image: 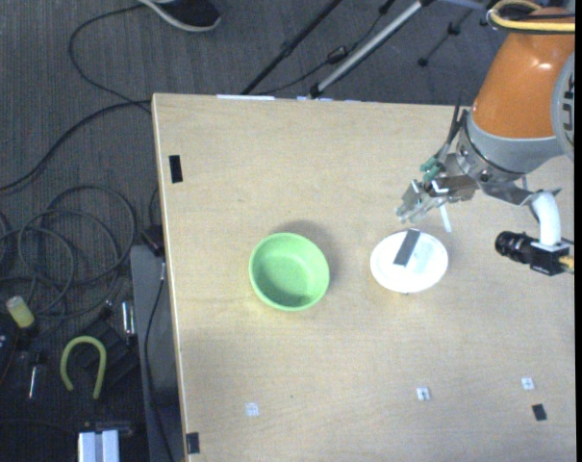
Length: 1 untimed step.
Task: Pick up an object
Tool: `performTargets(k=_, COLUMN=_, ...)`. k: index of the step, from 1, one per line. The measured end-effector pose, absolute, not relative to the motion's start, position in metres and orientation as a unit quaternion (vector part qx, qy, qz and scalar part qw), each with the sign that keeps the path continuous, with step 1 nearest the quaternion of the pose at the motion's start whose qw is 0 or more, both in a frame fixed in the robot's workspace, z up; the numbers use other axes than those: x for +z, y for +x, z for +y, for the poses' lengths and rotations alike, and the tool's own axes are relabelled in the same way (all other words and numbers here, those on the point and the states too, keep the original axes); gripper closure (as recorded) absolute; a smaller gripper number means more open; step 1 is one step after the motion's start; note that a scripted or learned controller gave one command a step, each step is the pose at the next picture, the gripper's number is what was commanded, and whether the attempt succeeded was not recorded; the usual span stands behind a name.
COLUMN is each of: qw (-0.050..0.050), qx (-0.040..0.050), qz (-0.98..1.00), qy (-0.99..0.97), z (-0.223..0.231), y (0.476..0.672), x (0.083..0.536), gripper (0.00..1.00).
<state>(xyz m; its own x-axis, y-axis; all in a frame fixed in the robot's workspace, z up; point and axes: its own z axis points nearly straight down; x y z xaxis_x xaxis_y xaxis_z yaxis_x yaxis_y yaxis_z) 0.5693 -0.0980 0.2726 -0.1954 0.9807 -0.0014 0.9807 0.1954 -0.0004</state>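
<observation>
A green bowl (290, 270) sits at the frame's centre on the tan bench top (271, 162). Right of it lies a white dish (409, 262) with a dark strip across it. Just above the dish hovers the gripper (423, 207), fingers slightly parted, gripping nothing.

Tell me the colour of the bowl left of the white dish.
Bright green, clearest in the camera view: the bowl sits on the tan bench.
</observation>
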Motion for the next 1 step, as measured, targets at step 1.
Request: performTargets(k=1, qw=-0.002, qx=-0.0013, qz=0.675, qy=0.738, z=-0.0769, y=0.5292, x=0.2174, gripper=1.0)
